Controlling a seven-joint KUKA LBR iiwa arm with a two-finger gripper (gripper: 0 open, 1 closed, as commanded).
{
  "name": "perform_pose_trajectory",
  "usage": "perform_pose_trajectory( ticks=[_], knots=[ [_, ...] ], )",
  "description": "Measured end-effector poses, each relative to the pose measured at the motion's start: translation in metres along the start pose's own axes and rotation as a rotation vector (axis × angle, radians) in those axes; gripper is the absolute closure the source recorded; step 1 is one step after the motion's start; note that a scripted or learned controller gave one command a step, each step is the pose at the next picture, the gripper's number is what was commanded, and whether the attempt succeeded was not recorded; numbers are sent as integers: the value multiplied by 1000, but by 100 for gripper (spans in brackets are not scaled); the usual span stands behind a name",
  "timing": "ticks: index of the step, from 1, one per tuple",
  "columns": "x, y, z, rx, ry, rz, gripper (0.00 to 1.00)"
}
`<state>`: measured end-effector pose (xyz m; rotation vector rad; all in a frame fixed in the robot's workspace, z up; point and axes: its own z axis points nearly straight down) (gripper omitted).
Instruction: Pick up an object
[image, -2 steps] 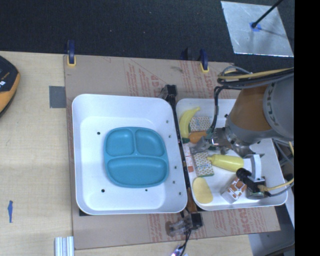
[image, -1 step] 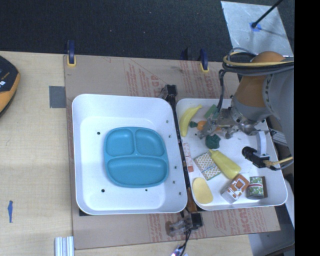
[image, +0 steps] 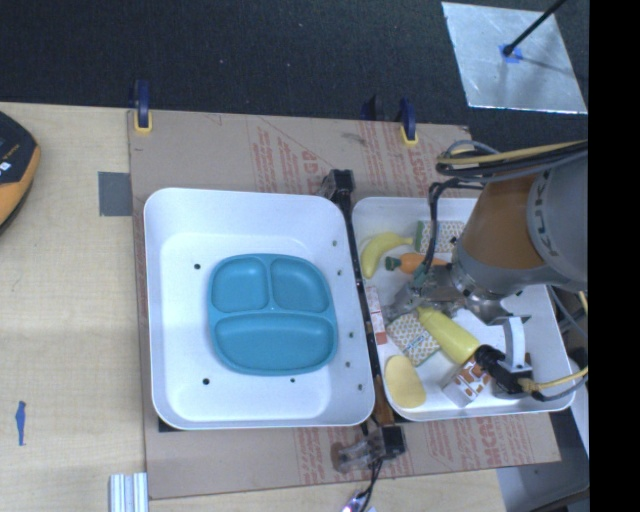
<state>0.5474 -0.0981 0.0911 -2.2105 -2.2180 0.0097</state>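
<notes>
Look at the right bin (image: 560, 330), right of centre in the frame: the arm (image: 520, 225) comes in from the right edge and its claw (image: 418, 292) hangs low over the clutter. You cannot tell its state. Just below it lies a yellow bottle-shaped object (image: 448, 335), with a banana (image: 377, 251) toward the upper left. The left bin (image: 165, 300) holds a blue divided plate (image: 272, 312).

Two white bins (image: 160, 300) — one blue divided plate (image: 272, 312), one banana (image: 378, 250), one yellow bottle (image: 448, 335), one carrot (image: 408, 264)
</notes>
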Motion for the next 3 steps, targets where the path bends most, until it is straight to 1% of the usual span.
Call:
perform_pose_trajectory(
  ticks=[1,2,3],
  knots=[
    [-14,-45,-13,-4,-2,0,0],
    [-15,-43,-24,-6,-4,-4,100],
    [41,4,-105,-16,-3,-6,100]
  ],
)
